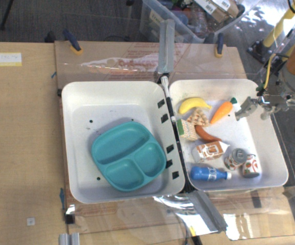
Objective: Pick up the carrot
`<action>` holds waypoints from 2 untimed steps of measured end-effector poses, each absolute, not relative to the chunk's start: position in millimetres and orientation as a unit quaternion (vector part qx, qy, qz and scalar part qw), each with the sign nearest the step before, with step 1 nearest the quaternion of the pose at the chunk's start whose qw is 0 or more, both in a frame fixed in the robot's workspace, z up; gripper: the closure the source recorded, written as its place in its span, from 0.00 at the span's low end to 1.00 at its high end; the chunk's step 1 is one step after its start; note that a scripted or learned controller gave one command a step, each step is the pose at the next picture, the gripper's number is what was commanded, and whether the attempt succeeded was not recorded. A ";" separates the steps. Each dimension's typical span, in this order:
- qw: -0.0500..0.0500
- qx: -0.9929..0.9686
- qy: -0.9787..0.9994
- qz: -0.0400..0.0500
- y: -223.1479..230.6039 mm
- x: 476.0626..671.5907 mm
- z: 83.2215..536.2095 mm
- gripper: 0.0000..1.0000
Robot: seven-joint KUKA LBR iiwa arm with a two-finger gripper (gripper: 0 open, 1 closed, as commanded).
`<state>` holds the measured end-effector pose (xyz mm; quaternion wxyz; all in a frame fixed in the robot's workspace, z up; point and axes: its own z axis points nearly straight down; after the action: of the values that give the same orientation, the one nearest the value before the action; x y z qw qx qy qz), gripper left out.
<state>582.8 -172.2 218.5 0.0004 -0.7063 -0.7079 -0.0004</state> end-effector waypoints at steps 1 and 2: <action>-0.006 -0.611 -0.791 -0.003 -158.9 658.9 91.4 0.00; -0.010 -0.611 -0.792 -0.004 -159.1 660.9 104.4 1.00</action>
<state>660.9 -159.1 104.4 -0.0101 -0.6106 -0.7919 -0.0039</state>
